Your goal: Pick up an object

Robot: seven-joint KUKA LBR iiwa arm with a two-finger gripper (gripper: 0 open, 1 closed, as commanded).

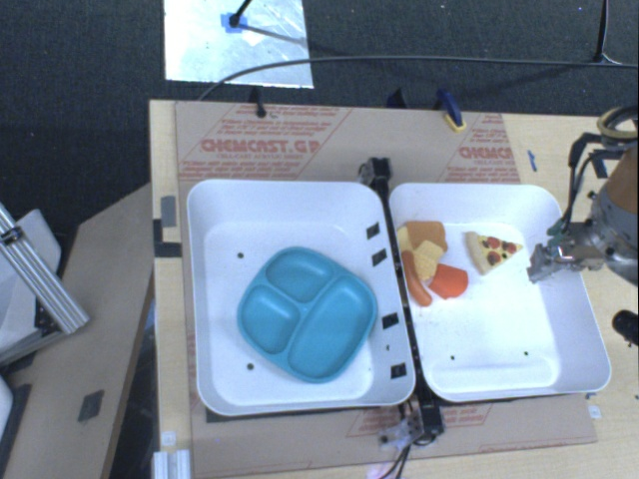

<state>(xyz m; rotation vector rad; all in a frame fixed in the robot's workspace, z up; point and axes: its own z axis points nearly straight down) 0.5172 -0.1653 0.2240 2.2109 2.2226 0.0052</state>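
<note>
Two bins sit low in frame. Left-centre: blue divided plate. Centre-right: hot dog, cheese, toast; pizza slice just right. Gripper at right edge, beside the pizza; finger state: we cannot tell. We judge approach underway; next needs descent onto the isolated pizza, avoiding the bin wall.

We see the claw at the right bin's right wall, over the rim. Just to its left sits the pizza slice, w/ bare white floor between. Farther left, a food pile crowds the divider side. Below-left of the claw the bin floor lies open. Well left, the blue plate takes up most of the left bin.
</note>
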